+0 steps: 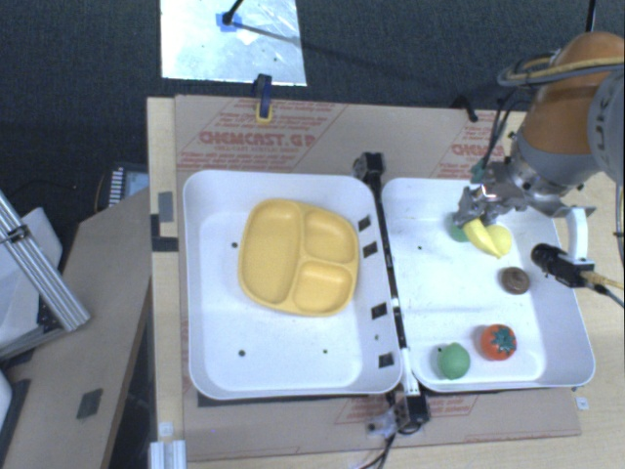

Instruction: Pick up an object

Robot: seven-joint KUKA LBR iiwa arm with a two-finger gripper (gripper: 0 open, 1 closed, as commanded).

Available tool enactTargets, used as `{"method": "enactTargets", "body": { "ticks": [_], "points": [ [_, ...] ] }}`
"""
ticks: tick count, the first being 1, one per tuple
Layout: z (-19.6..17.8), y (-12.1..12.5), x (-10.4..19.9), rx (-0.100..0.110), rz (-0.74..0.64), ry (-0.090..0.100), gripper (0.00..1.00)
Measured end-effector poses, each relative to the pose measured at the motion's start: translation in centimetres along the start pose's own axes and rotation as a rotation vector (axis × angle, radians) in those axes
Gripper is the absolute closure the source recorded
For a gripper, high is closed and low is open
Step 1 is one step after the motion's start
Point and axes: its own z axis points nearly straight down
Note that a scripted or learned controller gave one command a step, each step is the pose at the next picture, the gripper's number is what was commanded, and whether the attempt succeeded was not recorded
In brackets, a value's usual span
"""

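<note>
In the right bin [430, 291] a yellow banana-like object [489, 237] lies near the back, with a small green piece [457, 231] at its left end. My gripper [478, 206] hangs directly over the banana's left end, its tip touching or just above it. A brown round object [515, 280] sits to the right of centre. A red strawberry-like object [497, 341] and a green round fruit [453, 361] rest near the bin's front edge.
The left bin [210, 291] holds a yellow divided plate [296, 257]. A black clamp bar [384, 262] runs between the two bins. A black-and-white fixture [564, 258] sticks in over the right bin's right rim.
</note>
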Motion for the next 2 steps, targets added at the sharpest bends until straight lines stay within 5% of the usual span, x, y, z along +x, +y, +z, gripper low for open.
{"method": "enactTargets", "body": {
  "ticks": [2],
  "points": [
    [1.2, -2.8, 10.8, 0.003, -0.004, 0.002, 1.0]
  ]
}}
